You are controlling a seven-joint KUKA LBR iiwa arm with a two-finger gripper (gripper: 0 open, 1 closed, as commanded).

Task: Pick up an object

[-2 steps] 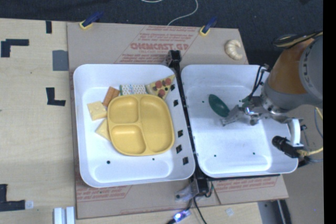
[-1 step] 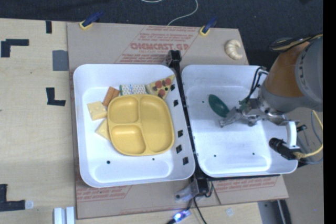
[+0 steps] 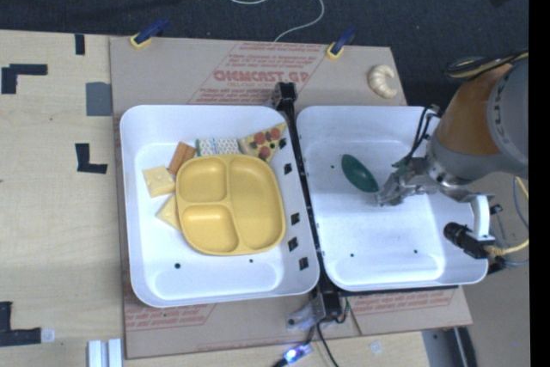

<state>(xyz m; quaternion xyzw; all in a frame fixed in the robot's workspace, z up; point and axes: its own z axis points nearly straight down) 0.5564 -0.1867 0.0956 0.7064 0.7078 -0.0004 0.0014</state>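
Green oval spoon lies beside the tool.

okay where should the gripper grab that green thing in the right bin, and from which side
Probably across the narrow width of the green object, coming straight down from above. It lies flat and apart on the right bin floor, elongated on a diagonal, with clear floor on both long sides. The gripper sits just beside its lower-right end.

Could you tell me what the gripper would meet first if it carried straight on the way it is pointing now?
The gripper points leftward and down into the right bin. The green object lies just beyond its tip, so it would probably meet that first, or the bin floor beside it; depth is unclear.
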